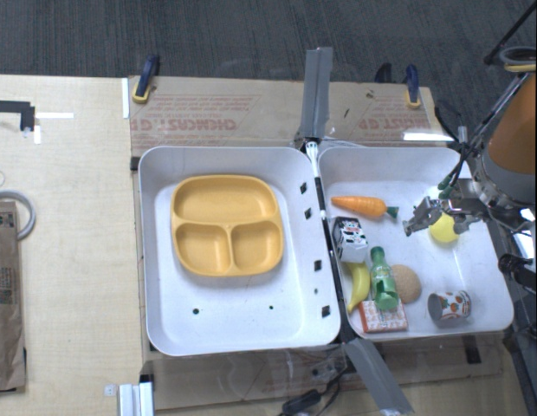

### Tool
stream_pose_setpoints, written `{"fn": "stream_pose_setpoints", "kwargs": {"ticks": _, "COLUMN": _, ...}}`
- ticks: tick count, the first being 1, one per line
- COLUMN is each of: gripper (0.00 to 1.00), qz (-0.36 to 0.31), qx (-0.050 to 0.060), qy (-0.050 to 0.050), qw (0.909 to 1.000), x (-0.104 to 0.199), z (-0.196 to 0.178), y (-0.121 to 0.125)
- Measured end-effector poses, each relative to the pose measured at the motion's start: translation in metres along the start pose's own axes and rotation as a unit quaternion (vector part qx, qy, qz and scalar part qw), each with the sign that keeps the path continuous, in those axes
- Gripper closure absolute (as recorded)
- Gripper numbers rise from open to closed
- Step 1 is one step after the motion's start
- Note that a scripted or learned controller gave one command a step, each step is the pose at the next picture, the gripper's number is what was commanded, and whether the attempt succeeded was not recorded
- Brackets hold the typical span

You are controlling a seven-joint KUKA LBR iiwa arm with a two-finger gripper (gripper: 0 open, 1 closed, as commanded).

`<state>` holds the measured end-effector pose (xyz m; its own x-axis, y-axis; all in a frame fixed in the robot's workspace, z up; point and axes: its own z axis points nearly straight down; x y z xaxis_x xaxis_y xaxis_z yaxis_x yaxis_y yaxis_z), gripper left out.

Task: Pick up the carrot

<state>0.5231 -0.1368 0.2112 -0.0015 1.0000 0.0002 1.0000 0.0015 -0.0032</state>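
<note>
The carrot point(359, 204) is orange with a small green top. It lies flat in the right bin point(476, 167), near the bin's upper left, with its green end pointing right. My gripper point(422, 217) hangs over the same bin, a short way right of the green end and apart from the carrot. A yellow lemon point(443, 230) sits right against the gripper's right side. From this slant I cannot make out the gripper's state.
The left bin point(156, 258) holds a yellow divided plate point(226, 224). Below the carrot lie a small black-and-white carton point(351, 237), a banana point(359, 287), a green bottle point(383, 281), a brown round item point(408, 283), a printed can point(449, 307) and a red-and-white box point(378, 319).
</note>
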Motion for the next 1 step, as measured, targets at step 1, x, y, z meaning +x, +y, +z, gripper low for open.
{"fn": "stream_pose_setpoints", "kwargs": {"ticks": 1, "gripper": 0.00, "qz": -0.056, "qx": -0.001, "qy": -0.001, "qw": 0.9984, "x": 0.0236, "z": 0.0502, "y": 0.0751}}
